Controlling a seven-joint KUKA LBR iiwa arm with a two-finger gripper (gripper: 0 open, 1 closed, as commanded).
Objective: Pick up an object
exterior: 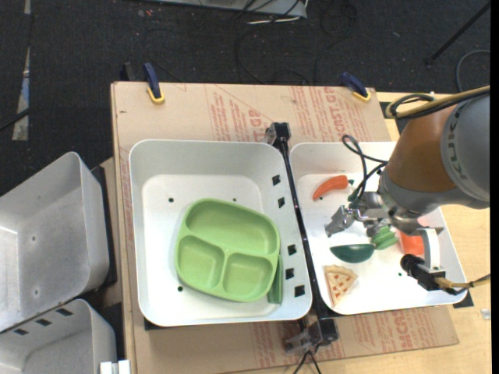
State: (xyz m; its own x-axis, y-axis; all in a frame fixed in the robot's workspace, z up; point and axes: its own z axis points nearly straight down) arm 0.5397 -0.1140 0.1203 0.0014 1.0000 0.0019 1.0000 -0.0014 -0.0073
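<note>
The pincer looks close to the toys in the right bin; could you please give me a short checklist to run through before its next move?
1. Pincer is over the right bin: ok.
2. A target lies within reach: ok; the dark green bowl-shaped toy sits just below the pincer.
3. Something is already held: cannot tell; the wrist hides the finger ends.
4. Neighbours leave room: not ok; a light green piece and an orange piece crowd the bowl's right side.
5. Other options free: ok; the orange pepper and pizza slice lie apart.
6. Green divided tray stays clear in the left bin: ok.
</note>
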